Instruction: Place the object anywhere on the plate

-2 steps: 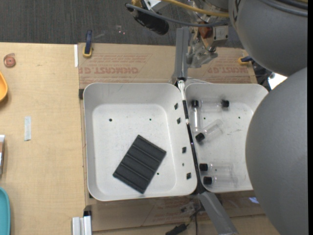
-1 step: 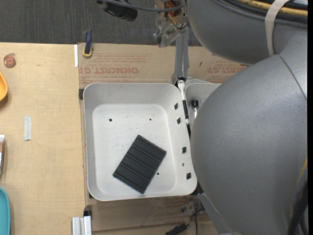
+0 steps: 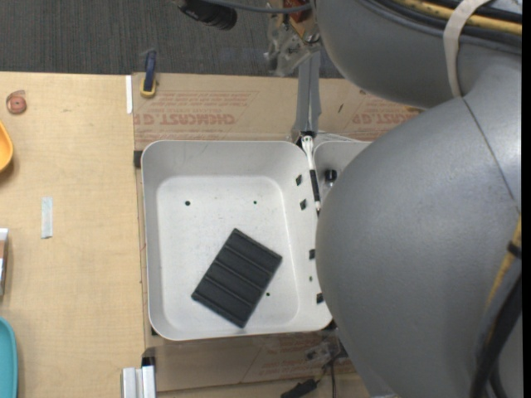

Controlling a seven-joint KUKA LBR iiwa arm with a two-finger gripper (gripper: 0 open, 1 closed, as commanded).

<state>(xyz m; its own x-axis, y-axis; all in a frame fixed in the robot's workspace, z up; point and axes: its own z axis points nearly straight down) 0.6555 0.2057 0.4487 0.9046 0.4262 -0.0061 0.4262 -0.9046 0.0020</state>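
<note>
The big grey arm (image 3: 423, 247) fills the space to the right of the left white bin (image 3: 166, 160) and hides nearly all of the right bin (image 3: 342, 148), so just a small white corner of that bin peeks out beside the left bin's top right corner. A pale strap (image 3: 465, 23) wraps over the upper part of the arm. The arm's own body is in the way, so you cannot tell if the gripper is gripping something or let go, and you cannot tell what it touches. The left white bin sits on a sheet of brown cardboard (image 3: 216, 110) with red print above the bin. Inside this bin lies the object, a flat dark grey ridged plate (image 3: 237, 277). It rests tilted on the bin floor, nearer the bottom wall than the top wall, and nothing touches it. To the left of the bin is the light wooden bench (image 3: 75, 189). On it, well apart from the bin, is a small clear strip (image 3: 46, 218), and a tiny pink round thing (image 3: 16, 103) sits farther up and left. A blue clamp (image 3: 149, 71) stands just above the bin's top left corner.
</note>
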